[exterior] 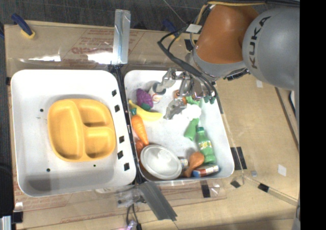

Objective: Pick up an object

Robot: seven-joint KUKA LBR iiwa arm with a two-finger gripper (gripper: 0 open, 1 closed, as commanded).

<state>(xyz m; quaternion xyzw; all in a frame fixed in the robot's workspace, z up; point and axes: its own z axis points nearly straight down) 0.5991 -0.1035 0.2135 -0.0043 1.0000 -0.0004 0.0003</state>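
My gripper (168,98) hangs low over the upper middle of the right bin (224,137), below the arm's orange band. Its two metal fingers (173,109) stand apart, open, with only white bin floor between them. A bunch of purple grapes (144,98) lies just left of the fingers and a yellow banana (146,115) just below them to the left. An orange carrot (139,129) lies along the bin's left wall. A green bottle (205,145) and a green piece (192,128) lie to the lower right of the gripper.
A metal bowl (160,161), a brown drumstick (195,160) and a small red and blue item (207,171) sit along the right bin's front. The left bin (20,122) holds a yellow divided plate (84,128). The arm covers the right bin's upper right corner.
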